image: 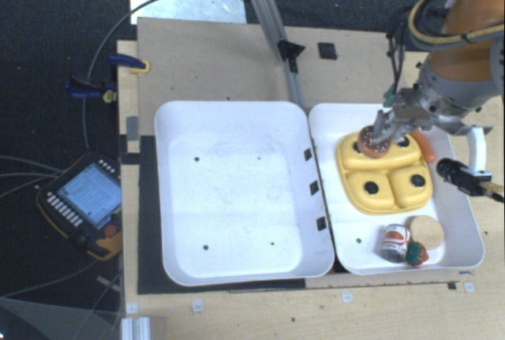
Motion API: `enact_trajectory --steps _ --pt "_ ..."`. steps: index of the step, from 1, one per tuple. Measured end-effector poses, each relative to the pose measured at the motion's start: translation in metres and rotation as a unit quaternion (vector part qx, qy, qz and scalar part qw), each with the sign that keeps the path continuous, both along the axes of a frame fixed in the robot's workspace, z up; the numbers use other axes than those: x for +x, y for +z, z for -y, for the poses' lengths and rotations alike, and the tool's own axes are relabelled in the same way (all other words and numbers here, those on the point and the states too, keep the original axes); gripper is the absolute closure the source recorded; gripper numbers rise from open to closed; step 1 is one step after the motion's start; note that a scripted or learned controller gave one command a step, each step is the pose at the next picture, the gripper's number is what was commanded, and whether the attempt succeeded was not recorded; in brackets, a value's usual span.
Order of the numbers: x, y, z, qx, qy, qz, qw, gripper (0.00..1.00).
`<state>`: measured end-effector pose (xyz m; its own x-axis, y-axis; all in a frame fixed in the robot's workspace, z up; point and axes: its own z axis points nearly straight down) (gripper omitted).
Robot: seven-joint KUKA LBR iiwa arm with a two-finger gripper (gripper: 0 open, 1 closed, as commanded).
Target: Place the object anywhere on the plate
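Your end effector (379,133) sits low over the upper left compartment of the yellow plate (384,173) in the right bin (458,244), and directly under its tip lies a small brown ring-shaped object (371,143), a doughnut by the look of it, resting on or just above that compartment. Whether the object is pinched or already let go, you cannot tell from this slant, because the wrist hides the tip, so I will not say how it is set. The main risk, as I judge it, is the lift-off: if the ring clings to the end effector, it may ride up and drop off the plate's near rim, into the bin. A second risk is a sideways drag that nudges the light plate itself, which lies loose in the bin. Just to the right of the end effector an orange carrot-like piece (426,146) lies against the plate's edge, and a swing that way could knock it. Further toward the camera from the end effector, a small can (394,240), a round tan piece (428,229) and a red and green piece (417,253) sit well apart and look safe. The left bin (229,188) plays no part.
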<state>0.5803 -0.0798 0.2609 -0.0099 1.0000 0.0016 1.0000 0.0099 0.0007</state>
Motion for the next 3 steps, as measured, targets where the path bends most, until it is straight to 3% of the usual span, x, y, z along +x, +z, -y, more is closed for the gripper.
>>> enact_trajectory --steps 2,3 --pt "-0.001 -0.01 -0.124 0.0006 0.001 0.0 1.0 1.0" --pt "-0.002 -0.036 -0.176 0.0001 0.0 -0.001 1.0 1.0"
